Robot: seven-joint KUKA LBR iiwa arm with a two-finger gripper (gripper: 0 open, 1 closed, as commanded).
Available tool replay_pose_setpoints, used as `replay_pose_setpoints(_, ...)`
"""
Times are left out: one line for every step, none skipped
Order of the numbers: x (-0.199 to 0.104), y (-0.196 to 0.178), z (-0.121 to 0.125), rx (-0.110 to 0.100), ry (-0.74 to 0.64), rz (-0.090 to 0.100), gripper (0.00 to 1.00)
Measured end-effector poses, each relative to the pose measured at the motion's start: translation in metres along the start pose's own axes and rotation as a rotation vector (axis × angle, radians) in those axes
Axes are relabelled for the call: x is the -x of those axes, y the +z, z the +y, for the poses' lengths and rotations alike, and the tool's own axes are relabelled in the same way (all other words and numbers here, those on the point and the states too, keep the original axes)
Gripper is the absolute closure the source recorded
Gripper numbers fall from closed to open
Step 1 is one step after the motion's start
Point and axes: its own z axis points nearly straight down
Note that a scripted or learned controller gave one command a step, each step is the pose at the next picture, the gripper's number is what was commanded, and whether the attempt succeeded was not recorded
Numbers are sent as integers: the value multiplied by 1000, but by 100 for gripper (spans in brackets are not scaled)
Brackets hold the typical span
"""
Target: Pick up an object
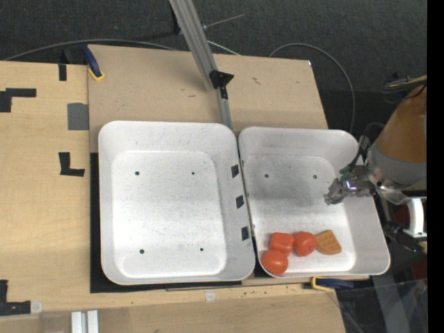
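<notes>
Three red rounded objects sit at the front of the right bin (291, 151): one (281, 241), one (304, 243) beside it, and one (275, 261) at the front rim. An orange-brown piece (328, 243) lies just right of them. My gripper (338, 191) hangs over the right bin's right side, behind the objects and apart from them. Nothing shows between its fingers. The grey arm with its orange band (409, 134) comes in from the right.
The left bin (166, 200) stands beside the right one on a brown board. A slanted grey metal bar (198, 37) runs from the top down to the bins' shared back corner. Black cables curve behind the right bin.
</notes>
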Motion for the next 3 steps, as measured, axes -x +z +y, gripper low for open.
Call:
replay_pose_setpoints(-1, -42, 2, 0, -1, 0, 100)
replay_pose_setpoints(-1, -95, 3, 1, -1, 0, 100)
replay_pose_setpoints(-53, -84, 18, -5, -5, 3, 100)
